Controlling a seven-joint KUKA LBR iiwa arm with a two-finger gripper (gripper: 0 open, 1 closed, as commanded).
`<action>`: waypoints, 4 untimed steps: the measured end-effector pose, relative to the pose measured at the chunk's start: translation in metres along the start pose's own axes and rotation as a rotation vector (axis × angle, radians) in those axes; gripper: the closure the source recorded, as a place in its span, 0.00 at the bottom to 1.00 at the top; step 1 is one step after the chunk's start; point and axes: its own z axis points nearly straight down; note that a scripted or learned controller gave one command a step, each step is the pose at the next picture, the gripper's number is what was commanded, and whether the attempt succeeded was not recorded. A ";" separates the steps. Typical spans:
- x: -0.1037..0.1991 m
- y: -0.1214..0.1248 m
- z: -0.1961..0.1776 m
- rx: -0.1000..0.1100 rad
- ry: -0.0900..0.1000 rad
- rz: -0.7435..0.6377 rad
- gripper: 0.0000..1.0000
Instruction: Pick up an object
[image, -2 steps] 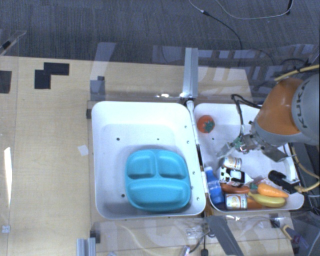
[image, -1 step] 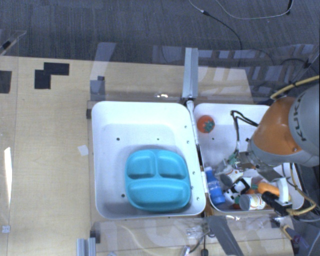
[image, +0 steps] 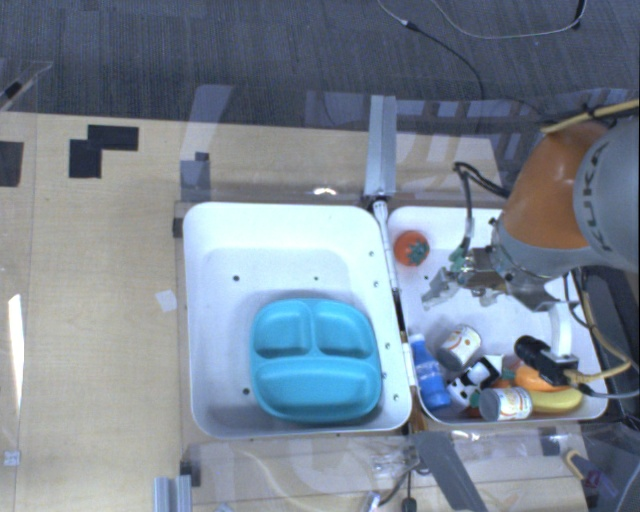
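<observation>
Camera view: arm (image: 560, 200) hides right bin's (image: 420, 225) corner; jaws' (image: 447, 283) state unclear.

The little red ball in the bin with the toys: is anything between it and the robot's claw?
Nothing visible is. The red ball lies alone near the top left corner of the right bin, with bare white floor between it and the gripper. The other toys are piled lower down, along the bin's near edge.

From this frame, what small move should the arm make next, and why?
Probably lower the gripper toward the small can just below it in the right bin. The gripper hangs over bare bin floor, with most objects clustered along the near wall.
</observation>
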 end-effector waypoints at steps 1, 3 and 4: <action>-0.031 -0.043 0.089 -0.009 -0.006 -0.044 0.00; -0.037 0.033 0.096 -0.009 -0.003 -0.154 0.00; -0.035 0.035 0.084 -0.013 -0.002 -0.161 1.00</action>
